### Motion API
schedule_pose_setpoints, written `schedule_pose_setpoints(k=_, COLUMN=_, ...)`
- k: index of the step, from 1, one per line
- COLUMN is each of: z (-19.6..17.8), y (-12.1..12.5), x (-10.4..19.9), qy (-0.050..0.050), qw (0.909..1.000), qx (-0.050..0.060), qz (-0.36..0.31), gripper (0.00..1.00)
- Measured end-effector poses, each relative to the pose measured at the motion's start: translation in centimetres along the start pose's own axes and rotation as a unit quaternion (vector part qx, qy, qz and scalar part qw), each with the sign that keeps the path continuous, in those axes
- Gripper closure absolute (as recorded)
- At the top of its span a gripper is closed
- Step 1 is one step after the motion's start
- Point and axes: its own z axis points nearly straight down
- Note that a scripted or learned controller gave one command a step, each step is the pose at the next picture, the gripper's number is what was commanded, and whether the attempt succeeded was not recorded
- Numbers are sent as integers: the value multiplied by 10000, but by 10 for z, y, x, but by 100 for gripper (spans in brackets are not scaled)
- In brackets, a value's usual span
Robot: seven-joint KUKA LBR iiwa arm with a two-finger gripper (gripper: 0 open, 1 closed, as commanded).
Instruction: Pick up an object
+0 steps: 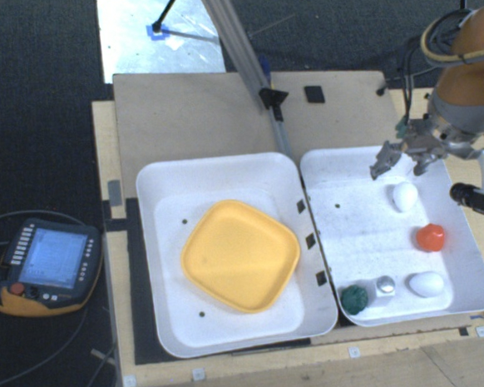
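Note:
My gripper (399, 166) hangs over the far part of the right bin (346, 239), its two fingers spread apart and open with nothing between them. Just below it lies a white egg-shaped object (404, 196). Nearer the front sit an orange-red object (430, 237), a second white egg shape (426, 283), a small silver object (385, 286) and a dark green ball-like object (354, 298). The left bin (158, 237) holds a yellow square plate (240, 255).
A teach pendant (47, 264) lies on the floor at the left. A slanted metal pole (242, 38) ends at the back between the bins. Small black clips (310, 241) line the seam where the bins meet.

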Motion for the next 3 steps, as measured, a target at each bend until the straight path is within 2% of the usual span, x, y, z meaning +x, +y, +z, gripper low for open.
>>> schedule_pose_setpoints(k=1, z=46, y=6, x=-5, qy=2, qw=10000, qx=17, qz=2, gripper=0)
schedule_pose_setpoints(k=2, z=104, y=-3, x=-7, qy=5, qw=10000, qx=23, qz=3, gripper=0)
schedule_pose_setpoints(k=3, z=110, y=-2, x=-7, qy=-1, qw=10000, qx=1, qz=0, gripper=0)
